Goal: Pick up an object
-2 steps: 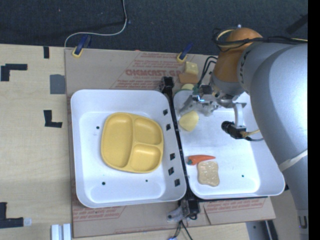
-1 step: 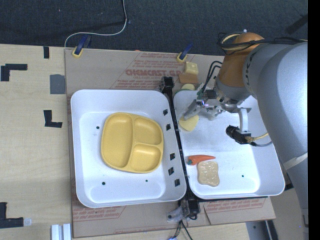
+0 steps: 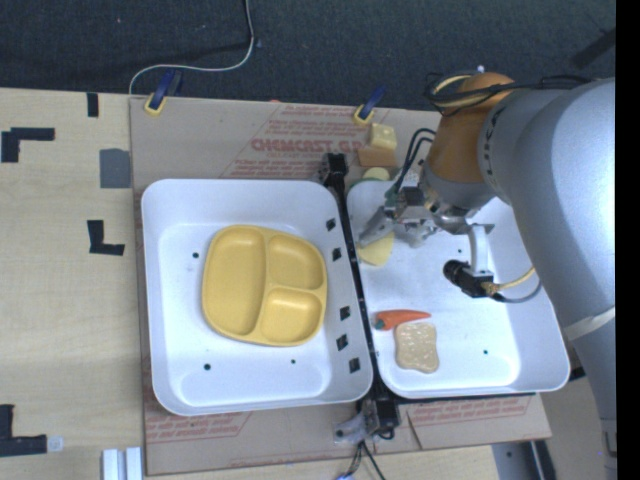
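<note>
Your gripper sits low over the right bin, near its upper-left corner, right at a pale yellow piece by the divider — can't tell from this angle what the tool is doing or whether it has that piece. Lower in the same bin you've got an orange carrot with a tan bread slice just below it. Left bin holds a yellow divided plate. A tan block sits on the cardboard just above the right bin.
</note>
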`<state>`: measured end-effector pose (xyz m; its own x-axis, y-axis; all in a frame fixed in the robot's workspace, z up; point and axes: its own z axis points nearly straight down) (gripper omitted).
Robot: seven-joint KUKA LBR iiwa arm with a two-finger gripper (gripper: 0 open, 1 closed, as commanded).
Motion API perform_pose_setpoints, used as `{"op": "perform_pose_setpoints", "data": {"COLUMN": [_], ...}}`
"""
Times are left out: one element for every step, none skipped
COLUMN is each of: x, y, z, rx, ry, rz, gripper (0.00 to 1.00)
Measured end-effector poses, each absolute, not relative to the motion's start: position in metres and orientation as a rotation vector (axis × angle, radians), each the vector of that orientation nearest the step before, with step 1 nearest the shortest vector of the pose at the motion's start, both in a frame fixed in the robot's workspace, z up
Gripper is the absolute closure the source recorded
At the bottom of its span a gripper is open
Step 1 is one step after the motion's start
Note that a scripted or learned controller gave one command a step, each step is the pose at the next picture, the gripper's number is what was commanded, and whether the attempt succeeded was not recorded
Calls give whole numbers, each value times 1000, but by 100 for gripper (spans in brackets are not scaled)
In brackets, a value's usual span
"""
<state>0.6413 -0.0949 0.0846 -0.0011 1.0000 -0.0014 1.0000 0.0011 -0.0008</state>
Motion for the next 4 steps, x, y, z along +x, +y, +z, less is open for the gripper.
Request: {"op": "perform_pose_setpoints", "data": {"x": [669,644,647,654], "y": [-104,-101,-98,-95], "z": [84,85,84,84], "rx": [2218,2221,2220,2221], "ry": [2223,2221,2223,2223], "rz": [1,-3,-1,0], "gripper": [0,0,0,0]}}
